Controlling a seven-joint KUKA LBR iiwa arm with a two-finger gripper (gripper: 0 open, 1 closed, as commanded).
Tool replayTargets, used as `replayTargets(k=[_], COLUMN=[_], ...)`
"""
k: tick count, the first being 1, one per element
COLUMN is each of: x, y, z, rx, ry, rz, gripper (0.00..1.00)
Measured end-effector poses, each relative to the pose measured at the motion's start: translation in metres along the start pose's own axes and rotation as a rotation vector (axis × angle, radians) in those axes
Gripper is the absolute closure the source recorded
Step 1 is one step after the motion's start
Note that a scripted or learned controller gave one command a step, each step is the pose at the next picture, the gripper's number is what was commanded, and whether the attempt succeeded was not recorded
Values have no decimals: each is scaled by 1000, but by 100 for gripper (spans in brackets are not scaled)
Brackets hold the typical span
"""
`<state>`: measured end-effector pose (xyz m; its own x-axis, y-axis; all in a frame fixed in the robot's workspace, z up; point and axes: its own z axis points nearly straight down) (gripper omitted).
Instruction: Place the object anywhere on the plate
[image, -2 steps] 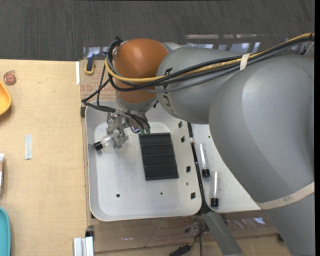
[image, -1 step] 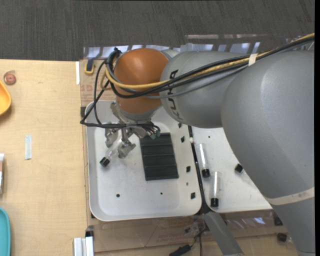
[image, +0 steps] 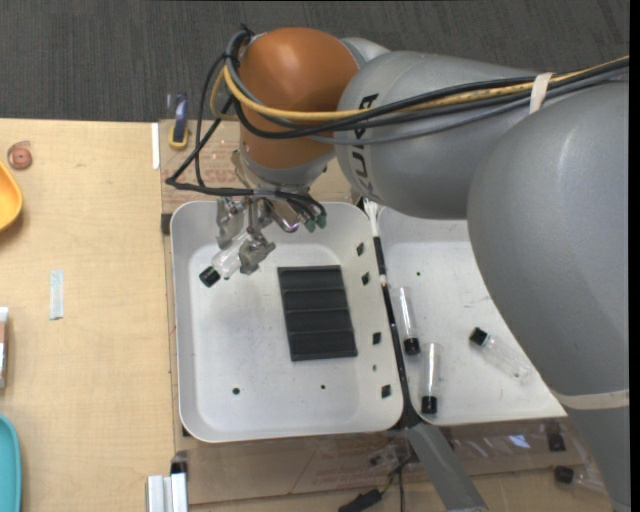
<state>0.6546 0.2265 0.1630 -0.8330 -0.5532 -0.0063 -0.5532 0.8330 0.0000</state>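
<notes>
The gripper (image: 247, 250) hangs over the upper left part of the left bin (image: 200, 395), its metal fingers (image: 256, 248) pointing down and closed on a small clear vial with a black cap (image: 217, 270); the vial lies tilted between them, its capped end sticking out toward the lower left, just above the white floor of the bin. Above the gripper the orange band (image: 290, 85) of the wrist bulges out, wrapped by black and yellow cables (image: 400, 100), and the broad grey arm (image: 540, 220) sweeps in from the right, covering much of the right bin (image: 450, 300). Just right of the gripper, near the middle of the left bin, lies the plate (image: 318, 312), a dark ribbed rectangle lying flat, apart from the held vial. In the right bin rest three more clear vials with black caps: one (image: 407, 322) along the dividing wall, another (image: 430, 380) just below and beside it, and a third (image: 495, 350) further right, near the arm. To the left of the bins stretches the pale wooden bench (image: 90, 380), with an orange object (image: 8, 200) at its left edge and a teal one (image: 8, 465) at the lower left corner.
</notes>
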Motion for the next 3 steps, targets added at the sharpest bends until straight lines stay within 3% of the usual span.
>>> replayTargets(k=[1,2,3], x=[33,43,10], y=[25,19,-3], z=[29,-117,-54], rx=[-2,-1,-2], ry=[7,1,2], rz=[-249,-376,-505], gripper=[100,100,100])
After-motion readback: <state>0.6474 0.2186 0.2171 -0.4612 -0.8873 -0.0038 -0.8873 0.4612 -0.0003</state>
